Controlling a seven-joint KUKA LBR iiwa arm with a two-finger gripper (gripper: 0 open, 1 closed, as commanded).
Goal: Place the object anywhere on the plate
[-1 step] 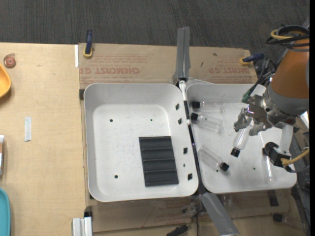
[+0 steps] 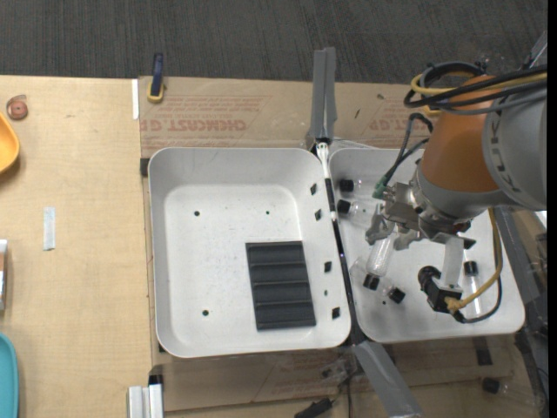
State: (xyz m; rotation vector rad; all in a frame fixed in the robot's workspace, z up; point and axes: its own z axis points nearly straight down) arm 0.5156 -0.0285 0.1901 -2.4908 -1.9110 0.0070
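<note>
Scene: I reach in from three o'clock, my arm bent low over the right bin, orange band uppermost.
Jaws: they hang over the nine o'clock half of that bin, pointing down. From this slant I cannot tell whether they are wide or narrow, and I see nothing I could call held.
Object: by my reading it is one of the small black pieces scattered on the right bin's floor. Two lie toward eleven o'clock near the wall, others toward six o'clock, just beside where the jaws hang. Which one is meant I cannot say.
Plate: the dark ribbed slab lies flat in the left bin, toward its five o'clock corner, with nothing on it.
Why so placed: the pieces sit loose in one bin and the plate in the other, so a pick has to travel toward nine o'clock over the shared rims. The slab lying close to that dividing side keeps the trip short, I judge.
Cable: a yellow lead loops down at my wrist's five o'clock, near the bin floor; it could brush a piece.
Surface: both bins are shallow, white and faintly speckled. They rest on printed cardboard over a pale wooden desk.
Room: dark carpet runs along twelve o'clock; a grey bar stands between the bins.
</note>
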